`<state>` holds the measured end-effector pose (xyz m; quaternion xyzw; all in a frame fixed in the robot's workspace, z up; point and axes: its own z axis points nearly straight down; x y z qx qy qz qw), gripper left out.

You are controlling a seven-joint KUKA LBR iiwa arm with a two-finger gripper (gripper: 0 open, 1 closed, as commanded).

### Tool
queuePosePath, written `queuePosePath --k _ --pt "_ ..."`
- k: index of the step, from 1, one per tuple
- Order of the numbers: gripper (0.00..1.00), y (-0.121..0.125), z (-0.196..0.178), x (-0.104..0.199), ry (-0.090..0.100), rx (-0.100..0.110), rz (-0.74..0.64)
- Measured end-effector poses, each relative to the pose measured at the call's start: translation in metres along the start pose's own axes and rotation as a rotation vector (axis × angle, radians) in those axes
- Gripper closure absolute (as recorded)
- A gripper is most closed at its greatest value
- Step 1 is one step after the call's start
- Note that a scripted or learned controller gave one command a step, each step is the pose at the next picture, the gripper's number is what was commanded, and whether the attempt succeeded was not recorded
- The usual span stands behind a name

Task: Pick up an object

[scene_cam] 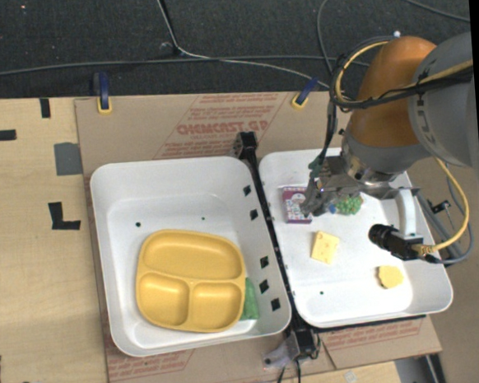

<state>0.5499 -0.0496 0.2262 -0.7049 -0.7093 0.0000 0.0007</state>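
Note:
My gripper (321,198) hangs low over the back of the right bin (360,301), between a small purple-and-white packet (293,204) on its left and a green bumpy thing (349,205) on its right. A yellow cheese-like wedge (326,247) lies near the bin's middle, in front of the gripper. A smaller yellow piece (390,276) rests toward the front right corner. Nothing shows between the fingers from this angle.
The left bin (108,197) holds a yellow divided tray (190,280) with a green item (250,300) wedged at its right edge. Black clips run along the divider (263,226) between the bins. Cardboard lies under both bins.

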Motion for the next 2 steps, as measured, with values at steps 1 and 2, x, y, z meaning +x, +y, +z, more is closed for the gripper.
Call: queuePosePath --k 1,2 --pt "1.00 0.003 -0.008 0.059 0.000 0.000 -0.001" --pt "1.00 0.013 -0.012 0.116 0.000 0.000 -0.001"
